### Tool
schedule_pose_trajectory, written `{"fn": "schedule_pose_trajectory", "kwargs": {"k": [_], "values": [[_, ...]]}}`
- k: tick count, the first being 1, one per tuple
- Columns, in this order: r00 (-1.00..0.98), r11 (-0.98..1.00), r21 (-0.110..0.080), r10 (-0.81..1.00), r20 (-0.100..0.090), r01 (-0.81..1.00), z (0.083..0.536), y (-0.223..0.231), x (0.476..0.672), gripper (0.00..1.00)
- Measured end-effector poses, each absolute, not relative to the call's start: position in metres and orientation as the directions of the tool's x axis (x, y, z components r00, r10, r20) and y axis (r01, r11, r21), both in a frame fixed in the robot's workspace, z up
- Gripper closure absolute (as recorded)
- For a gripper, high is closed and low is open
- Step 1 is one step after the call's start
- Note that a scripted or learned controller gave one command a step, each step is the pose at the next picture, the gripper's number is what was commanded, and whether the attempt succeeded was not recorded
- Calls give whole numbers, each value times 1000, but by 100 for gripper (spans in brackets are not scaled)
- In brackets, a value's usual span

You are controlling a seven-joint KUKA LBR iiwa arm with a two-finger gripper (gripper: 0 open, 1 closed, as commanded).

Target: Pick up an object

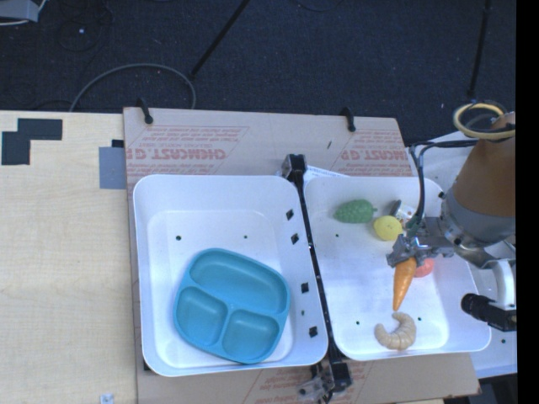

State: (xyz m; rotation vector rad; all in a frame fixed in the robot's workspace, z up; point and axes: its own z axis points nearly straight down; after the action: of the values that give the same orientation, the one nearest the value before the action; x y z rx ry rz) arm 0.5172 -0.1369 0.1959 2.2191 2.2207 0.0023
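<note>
Tool (410, 251): over the right bin (337, 331), at the broad end of the carrot (402, 283); whether it is released or clenched cannot be told, nor whether it grips the carrot.
Carrot: orange cone, smooth, tip pointing near; broad end under the tool, a red object (424, 267) just beside it.
Yellow ball (387, 227): round, glossy, just left of the tool.
Green piece (354, 211): bumpy, oval, far-left of the ball.
Beige piece (397, 333): curved, ridged, shrimp-like, at the near side.
Left bin (156, 225): holds a blue tray (232, 305), rounded, three compartments, smooth plastic.
Risk: the tapered, slick carrot may slip from a shallow pinch; crowding neighbours may be nudged or caught instead.
</note>
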Motion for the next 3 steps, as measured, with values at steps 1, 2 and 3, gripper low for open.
{"fn": "schedule_pose_trajectory", "kwargs": {"k": [1, 2, 3], "values": [[0, 0, -1, 1000, 1, 1000, 206, -138, 517, 100], [-4, 4, -3, 1000, 2, 1000, 201, -92, 531, 100], [-5, 5, -2, 1000, 2, 1000, 216, -39, 540, 100]]}}
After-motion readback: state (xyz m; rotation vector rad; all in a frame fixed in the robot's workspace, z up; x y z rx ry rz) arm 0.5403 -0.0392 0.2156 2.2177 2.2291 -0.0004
